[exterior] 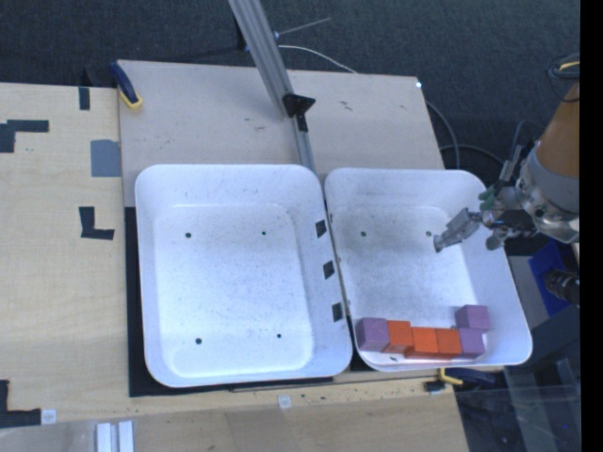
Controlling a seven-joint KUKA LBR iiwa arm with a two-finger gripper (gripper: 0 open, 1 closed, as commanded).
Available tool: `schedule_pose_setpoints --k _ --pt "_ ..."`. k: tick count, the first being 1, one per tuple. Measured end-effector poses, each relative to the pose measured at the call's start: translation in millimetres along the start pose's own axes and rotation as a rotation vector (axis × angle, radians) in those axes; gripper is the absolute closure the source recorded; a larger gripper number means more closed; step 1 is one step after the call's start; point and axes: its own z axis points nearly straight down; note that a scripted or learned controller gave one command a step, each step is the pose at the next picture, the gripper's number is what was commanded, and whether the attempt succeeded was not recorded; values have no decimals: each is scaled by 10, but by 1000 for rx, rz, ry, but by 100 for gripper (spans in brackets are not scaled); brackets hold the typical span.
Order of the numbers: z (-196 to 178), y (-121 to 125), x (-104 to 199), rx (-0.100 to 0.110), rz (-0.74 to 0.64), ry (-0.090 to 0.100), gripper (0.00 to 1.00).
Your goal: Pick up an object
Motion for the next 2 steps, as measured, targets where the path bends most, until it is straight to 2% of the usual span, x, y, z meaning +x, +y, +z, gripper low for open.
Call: schedule_pose_setpoints --k 1,2 --pt "-324 151 39 -4 -1 -1 0" --pt "-665 -312 -25 -3 2 -1 0"
